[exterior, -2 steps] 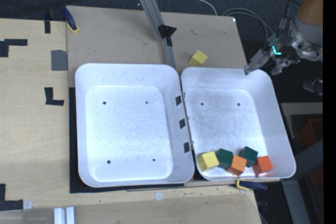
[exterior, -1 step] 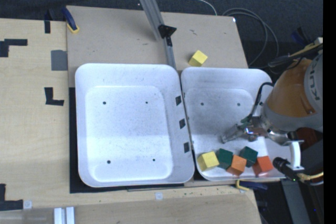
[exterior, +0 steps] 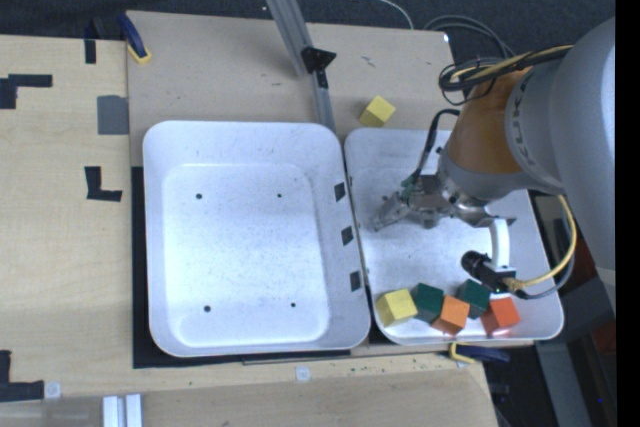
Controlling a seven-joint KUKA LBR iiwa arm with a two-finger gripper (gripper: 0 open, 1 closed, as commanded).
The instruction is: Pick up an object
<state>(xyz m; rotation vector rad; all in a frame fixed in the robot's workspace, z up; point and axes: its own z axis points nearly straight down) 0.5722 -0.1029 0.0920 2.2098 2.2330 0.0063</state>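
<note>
Tool (exterior: 385,215) low over bare middle of right bin (exterior: 375,150), nothing visibly between its prongs; released or clenched, cannot tell. Blocks clustered at bin's near edge: yellow block (exterior: 397,304), green block (exterior: 429,298), orange block (exterior: 453,314); well apart from tool. Best: shift toward cluster, choose outermost yellow one, descend square. Tool tips blurred, arm hides bin's right part.

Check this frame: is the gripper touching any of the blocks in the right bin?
Apart. In the camera view, the gripper sits mid-bin, bare white floor separating it from the yellow block and its neighbours.
</note>
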